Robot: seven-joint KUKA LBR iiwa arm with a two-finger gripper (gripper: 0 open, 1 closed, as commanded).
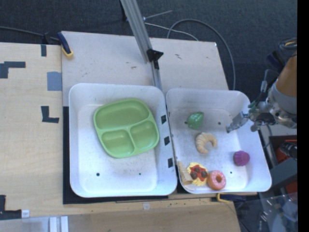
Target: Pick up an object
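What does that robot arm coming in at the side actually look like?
The arm is grey metal with an orange band above the wrist. Its end carries a small gripper with slim grey metal fingers and dark fittings behind them.

Both white bins (77, 144) look like smooth plastic, slightly glossy, speckled with dark scuffs. Green divided plate (126, 127) is matt plastic. Tabletop (24, 129) is pale wood-grain board with grey tape patches; behind it a scuffed matt off-white panel (106, 57). Slanted pole (135, 18) looks like brushed metal. Croissant (206, 142), donut (216, 180), purple ball (241, 157) appear smooth toy plastic. Hand (241, 121) is dull grey metal.
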